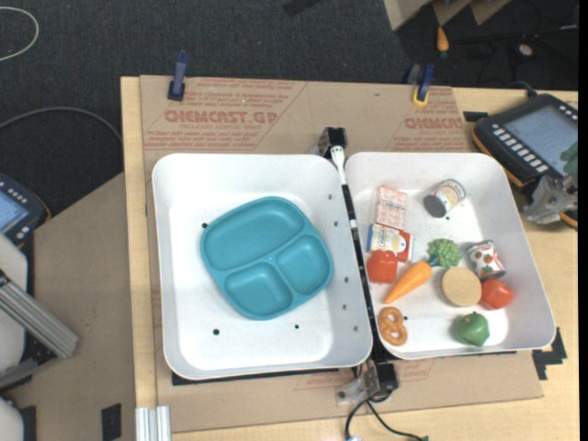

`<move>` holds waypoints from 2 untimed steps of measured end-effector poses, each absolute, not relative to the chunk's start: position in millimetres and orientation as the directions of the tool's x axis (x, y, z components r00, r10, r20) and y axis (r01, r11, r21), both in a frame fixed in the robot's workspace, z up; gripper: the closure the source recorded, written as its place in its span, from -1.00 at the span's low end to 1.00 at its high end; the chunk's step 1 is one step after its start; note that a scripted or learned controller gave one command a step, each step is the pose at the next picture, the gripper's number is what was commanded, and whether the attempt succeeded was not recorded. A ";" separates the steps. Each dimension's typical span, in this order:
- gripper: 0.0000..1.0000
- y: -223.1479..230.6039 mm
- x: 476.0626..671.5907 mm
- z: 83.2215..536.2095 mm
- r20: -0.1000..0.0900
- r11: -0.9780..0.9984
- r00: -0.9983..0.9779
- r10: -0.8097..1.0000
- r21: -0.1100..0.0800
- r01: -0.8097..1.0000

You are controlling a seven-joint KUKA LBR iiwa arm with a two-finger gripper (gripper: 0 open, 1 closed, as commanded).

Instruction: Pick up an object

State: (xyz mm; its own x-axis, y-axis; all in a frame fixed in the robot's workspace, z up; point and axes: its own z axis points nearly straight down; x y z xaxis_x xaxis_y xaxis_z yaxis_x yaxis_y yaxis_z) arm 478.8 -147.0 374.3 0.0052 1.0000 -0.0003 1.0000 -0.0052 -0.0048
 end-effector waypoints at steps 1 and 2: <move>1.00 -214.9 478.2 315.1 0.000 -0.006 0.006 1.000 -0.005 1.000; 1.00 -224.2 478.8 279.6 0.002 -0.002 0.002 1.000 -0.004 1.000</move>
State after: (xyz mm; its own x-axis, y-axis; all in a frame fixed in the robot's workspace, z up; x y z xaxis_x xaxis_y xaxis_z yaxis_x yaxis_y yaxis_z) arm 478.8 -224.2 279.6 0.0019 1.0000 0.0019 1.0000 -0.0019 -0.0040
